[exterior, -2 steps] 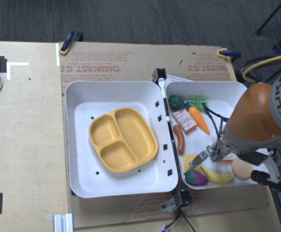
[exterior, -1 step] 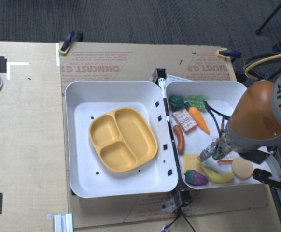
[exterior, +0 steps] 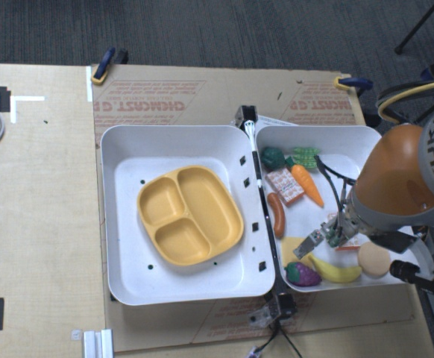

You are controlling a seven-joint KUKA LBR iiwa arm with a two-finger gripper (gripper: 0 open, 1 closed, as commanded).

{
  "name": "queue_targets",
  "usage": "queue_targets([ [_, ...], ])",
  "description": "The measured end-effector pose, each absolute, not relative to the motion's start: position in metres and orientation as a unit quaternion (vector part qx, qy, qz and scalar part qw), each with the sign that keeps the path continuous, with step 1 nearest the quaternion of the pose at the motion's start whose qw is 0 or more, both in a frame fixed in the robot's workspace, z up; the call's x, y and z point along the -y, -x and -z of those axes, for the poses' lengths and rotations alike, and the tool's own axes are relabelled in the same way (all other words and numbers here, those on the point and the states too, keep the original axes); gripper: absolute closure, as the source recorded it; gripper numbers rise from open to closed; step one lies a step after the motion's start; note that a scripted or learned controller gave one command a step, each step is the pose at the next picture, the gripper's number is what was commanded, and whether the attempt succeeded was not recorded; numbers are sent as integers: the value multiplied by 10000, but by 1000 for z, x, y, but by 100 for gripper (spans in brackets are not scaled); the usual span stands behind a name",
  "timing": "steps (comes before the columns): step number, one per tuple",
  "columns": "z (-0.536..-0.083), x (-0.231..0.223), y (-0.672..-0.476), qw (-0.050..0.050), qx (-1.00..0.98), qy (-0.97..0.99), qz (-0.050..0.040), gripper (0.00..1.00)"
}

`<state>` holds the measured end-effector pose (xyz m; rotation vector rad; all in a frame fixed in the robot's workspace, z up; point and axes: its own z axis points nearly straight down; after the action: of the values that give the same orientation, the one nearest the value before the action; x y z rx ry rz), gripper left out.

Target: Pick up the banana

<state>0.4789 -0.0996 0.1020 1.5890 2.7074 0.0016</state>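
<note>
The banana (exterior: 336,270) lies at the near edge of the right bin (exterior: 366,136), around six o'clock. The gripper (exterior: 315,242) hangs just above its ten o'clock end; we cannot tell how the hand is set. We judge a crowding risk: one purple toy (exterior: 303,274) touches it at nine o'clock and one egg (exterior: 374,259) sits at three, so either could get nudged or caught instead. Farther back lie one sausage (exterior: 277,213), one carrot (exterior: 307,184).
</note>
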Motion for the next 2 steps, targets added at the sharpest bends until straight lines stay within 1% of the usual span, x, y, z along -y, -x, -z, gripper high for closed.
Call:
queue_targets([
  [1, -112, 100, -480, 21, -8616, -5076, -8, 100],
  [2, -192, 65, -479, 20, -9592, -2828, -2, 100],
])
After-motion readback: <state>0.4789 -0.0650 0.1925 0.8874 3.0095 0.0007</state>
